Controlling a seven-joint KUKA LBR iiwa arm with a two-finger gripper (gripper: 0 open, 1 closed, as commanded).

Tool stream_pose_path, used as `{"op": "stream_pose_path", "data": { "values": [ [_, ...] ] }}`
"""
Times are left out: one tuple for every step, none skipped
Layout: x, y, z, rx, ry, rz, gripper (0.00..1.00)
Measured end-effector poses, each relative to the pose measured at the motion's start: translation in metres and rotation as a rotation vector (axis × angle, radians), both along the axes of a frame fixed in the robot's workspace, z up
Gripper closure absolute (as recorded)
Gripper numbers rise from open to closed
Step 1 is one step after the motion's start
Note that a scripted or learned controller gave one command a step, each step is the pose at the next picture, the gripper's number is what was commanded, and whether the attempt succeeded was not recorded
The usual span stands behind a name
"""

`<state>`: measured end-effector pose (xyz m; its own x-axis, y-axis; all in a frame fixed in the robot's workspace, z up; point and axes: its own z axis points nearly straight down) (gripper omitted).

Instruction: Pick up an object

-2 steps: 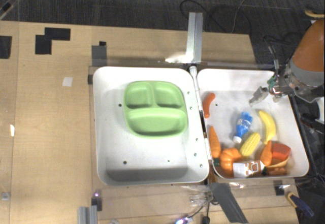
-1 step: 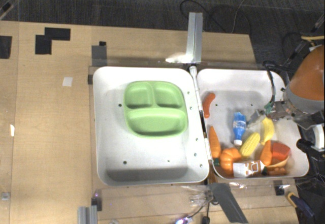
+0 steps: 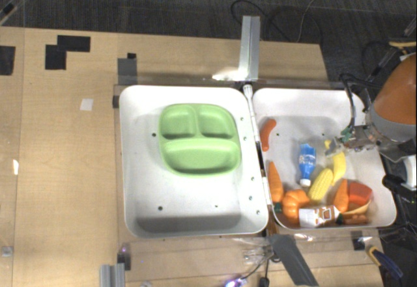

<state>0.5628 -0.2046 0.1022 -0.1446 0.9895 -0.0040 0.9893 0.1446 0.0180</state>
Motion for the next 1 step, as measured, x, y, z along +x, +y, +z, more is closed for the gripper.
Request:
{"op": "stream_pose_path", "data": {
  "values": [
    [0.0310, 0.0413, 0.0802, 0.002, 0.012, -0.109, 1.00]
  ]
}}
